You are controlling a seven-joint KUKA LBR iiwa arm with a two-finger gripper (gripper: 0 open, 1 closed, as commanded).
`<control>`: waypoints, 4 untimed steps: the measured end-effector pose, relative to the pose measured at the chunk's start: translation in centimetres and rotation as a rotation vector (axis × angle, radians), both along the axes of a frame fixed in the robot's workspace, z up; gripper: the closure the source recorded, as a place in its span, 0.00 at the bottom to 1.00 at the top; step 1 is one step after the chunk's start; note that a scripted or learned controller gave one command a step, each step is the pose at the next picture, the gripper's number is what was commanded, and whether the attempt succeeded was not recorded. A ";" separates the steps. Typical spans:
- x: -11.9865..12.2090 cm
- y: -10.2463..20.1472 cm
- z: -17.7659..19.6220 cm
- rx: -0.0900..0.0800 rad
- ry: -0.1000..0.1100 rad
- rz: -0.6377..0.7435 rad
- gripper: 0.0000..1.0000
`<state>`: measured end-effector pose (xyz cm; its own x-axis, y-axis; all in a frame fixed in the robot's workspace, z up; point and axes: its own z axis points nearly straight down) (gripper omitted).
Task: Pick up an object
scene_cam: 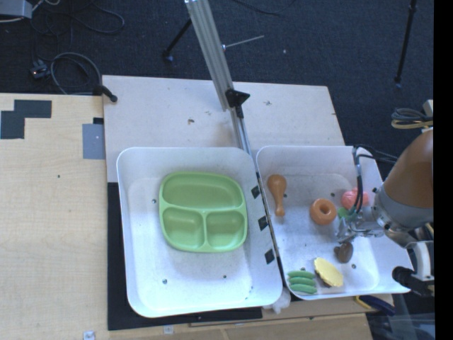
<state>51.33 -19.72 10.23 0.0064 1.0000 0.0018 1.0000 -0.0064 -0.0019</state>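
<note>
dark carpet and loose cables ring your pale worktop (56, 211), which carries two white bins side by side. nearest the camera, along the front edge of the right bin (368, 278), you have a green pea pod (302, 282) and a yellow piece (328, 273) lying just beside each other. a step further in sits a small brown object (344, 251), and your hand (348, 231) hangs right over it, reaching in from the right; whether it is wide or narrow you cannot tell, since the wrist and cabling blur it, and nothing shows gripped in it. so the likeliest target lies almost straight beneath the hand, a touch toward the camera, and the coming move looks like a short drop rather than a sideways reach. further back, an orange ring (323, 211) sits just left of the hand and a pink piece (350, 198) just behind it. beyond those, a brown drumstick (277, 191) lies with its long axis running front to back, near the bin's left wall. the left bin (141, 261) holds a green divided plate (202, 212), well apart.
</note>
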 end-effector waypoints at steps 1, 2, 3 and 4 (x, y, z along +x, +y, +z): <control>-0.1 0.1 4.2 -0.002 -0.003 0.008 1.00; 0.5 -0.6 8.8 -0.003 -0.005 0.007 1.00; 0.5 -0.7 10.3 -0.002 -0.002 0.008 1.00; 2.2 4.3 11.6 0.000 -0.002 0.012 1.00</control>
<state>53.50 -15.44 21.83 -0.0061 1.0000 0.0022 1.0000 0.0061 0.0003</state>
